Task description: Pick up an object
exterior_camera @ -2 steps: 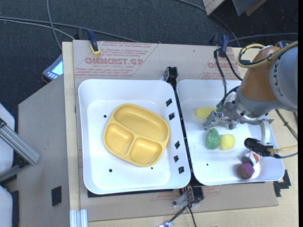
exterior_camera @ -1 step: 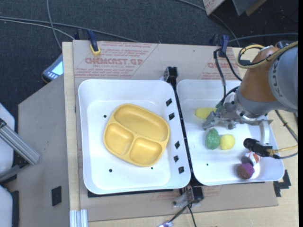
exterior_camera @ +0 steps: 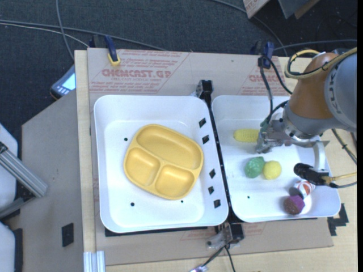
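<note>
Yellow, elongated piece lies in the right bin, near its back left part; we note its long axis running left to right across the view, roughly parallel to the bin's far wall. Which end is which we cannot tell. Gripper sits just beside its right end, low over the bin floor; whether it is spread or closed we cannot make out, and nothing shows between its tips. Nearer us: a green lump touching a yellow ball, then a purple ball by the front right corner. Left bin holds a yellow divided tray.
</note>
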Tool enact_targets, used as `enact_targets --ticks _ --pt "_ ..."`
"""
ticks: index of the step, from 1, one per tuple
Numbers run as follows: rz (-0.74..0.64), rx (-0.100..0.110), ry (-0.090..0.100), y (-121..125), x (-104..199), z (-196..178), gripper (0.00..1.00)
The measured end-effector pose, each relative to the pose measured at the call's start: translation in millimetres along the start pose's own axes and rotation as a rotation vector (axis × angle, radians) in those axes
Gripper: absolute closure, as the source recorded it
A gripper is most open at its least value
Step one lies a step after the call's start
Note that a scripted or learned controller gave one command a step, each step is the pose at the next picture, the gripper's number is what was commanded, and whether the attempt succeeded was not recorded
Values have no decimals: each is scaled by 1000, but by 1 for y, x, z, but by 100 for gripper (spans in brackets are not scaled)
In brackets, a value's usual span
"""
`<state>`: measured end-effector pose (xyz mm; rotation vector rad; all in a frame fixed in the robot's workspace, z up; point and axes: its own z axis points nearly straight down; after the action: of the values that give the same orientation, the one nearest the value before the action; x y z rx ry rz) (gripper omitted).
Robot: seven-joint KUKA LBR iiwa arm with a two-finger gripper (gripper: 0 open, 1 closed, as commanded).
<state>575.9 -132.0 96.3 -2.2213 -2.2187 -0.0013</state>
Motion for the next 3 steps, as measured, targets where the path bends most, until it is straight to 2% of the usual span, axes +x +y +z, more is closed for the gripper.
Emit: enact_targets --ticks 2,3 --pt "-2 -9 -4 7 -5 -124 100" --pt "-3 -5 -3 8 -5 -148 100"
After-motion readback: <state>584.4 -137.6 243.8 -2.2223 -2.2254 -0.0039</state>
